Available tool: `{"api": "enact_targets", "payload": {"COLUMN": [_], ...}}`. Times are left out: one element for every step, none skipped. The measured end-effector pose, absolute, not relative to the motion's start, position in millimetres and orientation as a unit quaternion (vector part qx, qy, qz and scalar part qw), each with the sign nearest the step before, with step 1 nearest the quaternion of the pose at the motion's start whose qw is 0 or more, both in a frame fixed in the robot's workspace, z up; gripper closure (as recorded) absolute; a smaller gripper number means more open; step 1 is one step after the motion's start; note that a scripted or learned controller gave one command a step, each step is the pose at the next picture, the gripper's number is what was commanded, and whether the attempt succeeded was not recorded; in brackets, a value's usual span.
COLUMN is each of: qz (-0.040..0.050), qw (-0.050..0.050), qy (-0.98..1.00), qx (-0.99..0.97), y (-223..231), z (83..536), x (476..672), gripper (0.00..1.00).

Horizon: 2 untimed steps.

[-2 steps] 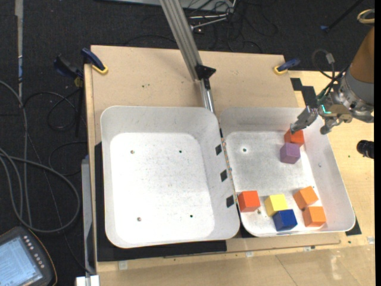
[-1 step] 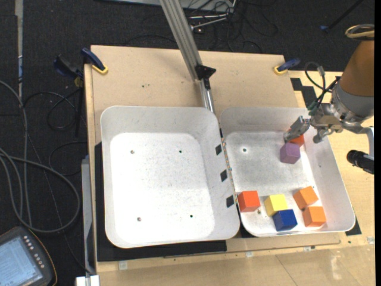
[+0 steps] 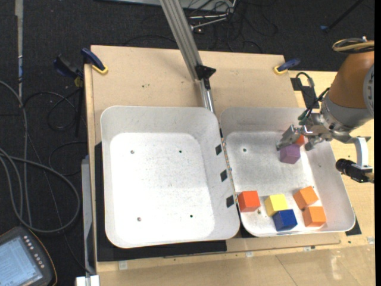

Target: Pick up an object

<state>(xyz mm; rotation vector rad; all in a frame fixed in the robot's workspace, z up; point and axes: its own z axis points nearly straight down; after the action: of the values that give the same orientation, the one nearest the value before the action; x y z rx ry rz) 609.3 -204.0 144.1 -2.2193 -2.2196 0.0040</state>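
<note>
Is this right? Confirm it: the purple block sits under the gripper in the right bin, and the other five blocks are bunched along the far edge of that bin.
One thing is wrong. The camera view shows the purple block under the gripper in the right bin, but the other five blocks are bunched along its near edge, not the far one.

Even, diffuse overhead light falls across the pale wooden surface [image 3: 178, 76], leaving the two shallow white plastic bins [image 3: 119, 177] bright but free of harsh glare. Shadows are soft and short, pooling under the bin rims. The dark carpeted floor [image 3: 41, 130] stays dim. Focus is slightly soft throughout, with visible grain.
</note>
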Motion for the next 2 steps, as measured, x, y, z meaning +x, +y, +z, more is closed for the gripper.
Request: {"api": "enact_targets", "payload": {"qz": [0.0012,-0.0003], "qw": [0.001,-0.001], "qy": [-0.707,-0.707], "qx": [-0.707,-0.707], "y": [-203.1,-203.5], "z": [92.1,105.6], "x": [608.6,610.1], "gripper": [0.00,1.00]}}
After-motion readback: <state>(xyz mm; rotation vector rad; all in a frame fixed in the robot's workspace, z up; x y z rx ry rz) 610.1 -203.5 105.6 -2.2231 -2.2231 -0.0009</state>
